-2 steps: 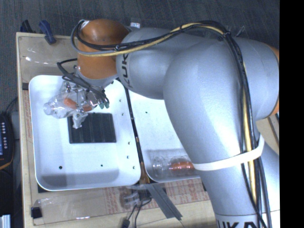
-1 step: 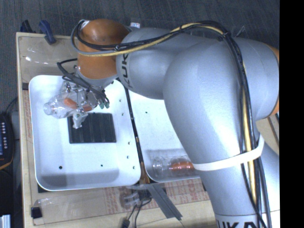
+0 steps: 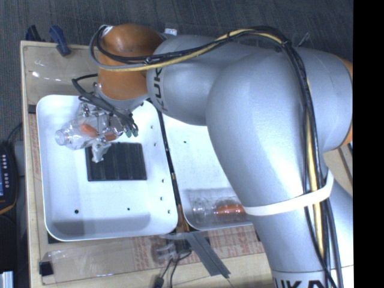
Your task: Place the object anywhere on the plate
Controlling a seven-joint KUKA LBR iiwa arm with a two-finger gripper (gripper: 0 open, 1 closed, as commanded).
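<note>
The grey arm with the orange band (image 3: 123, 56) is reaching across from the right and hanging its two-finger gripper (image 3: 102, 134) over the left shallow white bin (image 3: 51, 179), just above the upper edge of the flat black rectangular plate (image 3: 117, 162) lying on the bin floor. A clear crumpled plastic bottle with an orange patch inside (image 3: 75, 132) is sitting up against the gripper, its neck pointing left and its body overlapping the wrist hardware; whether it is being pinched or merely lying under the tool cannot be told, and the gripper's own state is equally unreadable among the glare and cables. The arm is likely posed here because the plate is directly below and slightly right, so a short move would bring the bottle over it. The bottle is looking transparent, dented and glossy, catching white highlights, with most of it lying left of and above the plate, at most overlapping its top-left corner. A second clear plastic bottle with an orange label (image 3: 217, 209) is lying in the right white bin (image 3: 198, 137), near its lower edge, partly behind the arm.
</note>
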